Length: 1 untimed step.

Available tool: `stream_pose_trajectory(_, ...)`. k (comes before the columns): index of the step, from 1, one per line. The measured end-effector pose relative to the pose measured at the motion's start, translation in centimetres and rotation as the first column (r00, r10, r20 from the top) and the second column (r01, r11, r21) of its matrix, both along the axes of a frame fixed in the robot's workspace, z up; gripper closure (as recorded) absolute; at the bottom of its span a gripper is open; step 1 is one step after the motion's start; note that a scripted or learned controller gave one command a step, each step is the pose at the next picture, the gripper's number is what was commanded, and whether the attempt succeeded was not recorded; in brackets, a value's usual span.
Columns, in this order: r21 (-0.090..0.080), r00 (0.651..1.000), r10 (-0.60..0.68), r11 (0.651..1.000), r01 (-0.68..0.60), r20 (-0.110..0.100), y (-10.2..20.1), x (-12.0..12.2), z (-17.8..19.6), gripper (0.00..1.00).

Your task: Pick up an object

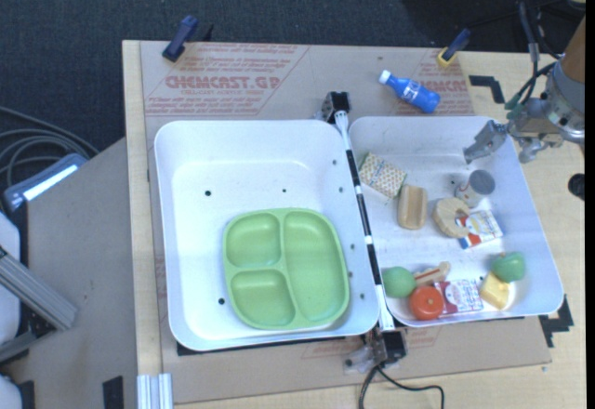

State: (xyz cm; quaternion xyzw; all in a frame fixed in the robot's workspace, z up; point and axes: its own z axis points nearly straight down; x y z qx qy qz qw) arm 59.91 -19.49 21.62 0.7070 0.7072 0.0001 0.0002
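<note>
— Where are the jaws (507, 139)?
— Apart, gripping nothing, above the right bin's (548, 258) far edge.
— The nearest object?
— A small grey cylinder (480, 183) (upright, it seems), lying in that bin just below.

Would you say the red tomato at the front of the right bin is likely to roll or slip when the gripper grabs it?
The tomato looks round and glossy, so it probably rolls and slips. It seems packed against neighbours, which may steady it.

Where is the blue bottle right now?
The blue bottle lies on the cardboard just beyond the right bin's far rim, outside both bins, near the yellow clamp.
</note>
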Motion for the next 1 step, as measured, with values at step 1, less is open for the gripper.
stream_pose_trajectory(1, 0.001, 1.0, 0.001, 1.0, -0.001, 0.002, 7.43, 0.88, -12.2, 0.0)
